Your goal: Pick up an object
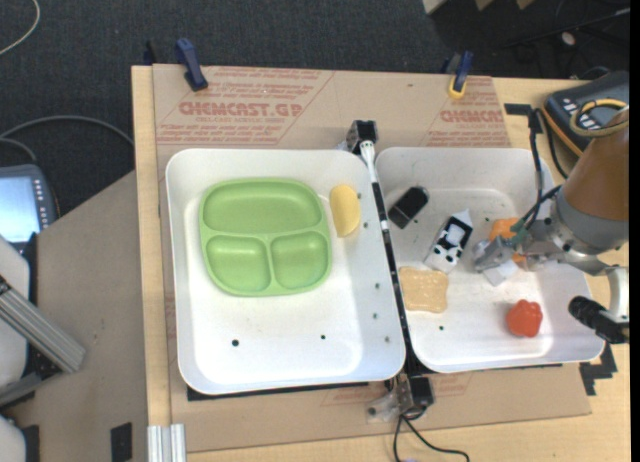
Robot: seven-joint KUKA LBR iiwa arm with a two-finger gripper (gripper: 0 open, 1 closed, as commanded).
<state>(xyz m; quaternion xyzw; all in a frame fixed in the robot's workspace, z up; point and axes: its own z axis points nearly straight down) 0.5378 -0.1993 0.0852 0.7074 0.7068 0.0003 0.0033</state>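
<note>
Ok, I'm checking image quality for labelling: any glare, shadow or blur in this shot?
Camera view: even, soft lighting; no strong glare on the white bins. The green tray and yellow piece look sharp. The gripper area is cluttered and slightly soft. The arm casts a faint shadow in the right bin.

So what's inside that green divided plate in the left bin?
Nothing that I can see: all three compartments of the green plate look bare. A yellow piece lies beside it on the left bin floor, not in it. Whatever is beneath the plate is covered.
</note>
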